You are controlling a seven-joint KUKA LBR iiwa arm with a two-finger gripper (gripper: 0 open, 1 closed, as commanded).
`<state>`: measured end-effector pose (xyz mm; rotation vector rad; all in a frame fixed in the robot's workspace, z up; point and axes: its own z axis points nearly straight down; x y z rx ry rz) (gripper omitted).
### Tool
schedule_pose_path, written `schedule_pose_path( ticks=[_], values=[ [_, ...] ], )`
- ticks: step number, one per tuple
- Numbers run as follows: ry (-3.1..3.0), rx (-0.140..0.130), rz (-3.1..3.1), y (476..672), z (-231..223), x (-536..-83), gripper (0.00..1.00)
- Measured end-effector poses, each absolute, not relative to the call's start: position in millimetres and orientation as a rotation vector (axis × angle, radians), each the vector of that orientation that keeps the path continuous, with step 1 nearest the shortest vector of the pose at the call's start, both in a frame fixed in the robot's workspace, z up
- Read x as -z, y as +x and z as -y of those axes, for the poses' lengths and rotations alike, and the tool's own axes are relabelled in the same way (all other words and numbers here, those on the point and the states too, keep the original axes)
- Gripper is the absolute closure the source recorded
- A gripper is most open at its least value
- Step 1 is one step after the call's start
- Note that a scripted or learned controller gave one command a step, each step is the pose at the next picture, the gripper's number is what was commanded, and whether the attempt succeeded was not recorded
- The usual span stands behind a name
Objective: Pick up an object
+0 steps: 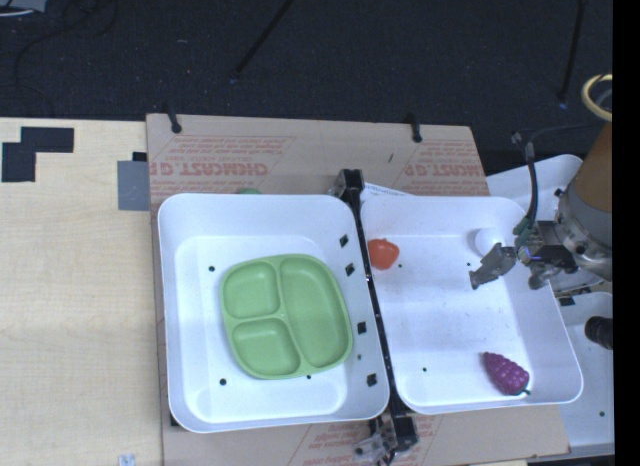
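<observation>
Hanging with its fingers apart and holding nothing, the gripper (512, 264) is sitting nearest the grapes (506, 373), down at 6 o'clock.

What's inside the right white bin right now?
The right white bin holds a small orange-red object by its left wall and a purple grape-like bunch near the front right corner. The tool hangs over its right side, hiding the floor beneath.

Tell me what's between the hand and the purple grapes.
Bare white bin floor lies between the hand and the purple grapes, per the camera view.
</observation>
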<state>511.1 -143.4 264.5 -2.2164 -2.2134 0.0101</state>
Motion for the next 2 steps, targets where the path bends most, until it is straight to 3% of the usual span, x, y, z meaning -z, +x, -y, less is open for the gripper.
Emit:
schedule_pose_path(
  ticks=[1, 2],
  values=[
    [-2.220, -0.002, 2.221, 512.9, 143.5, -268.8, 0.00],
    [-2.215, -0.008, 2.215, 510.6, 144.2, -204.2, 0.00]
  ],
)
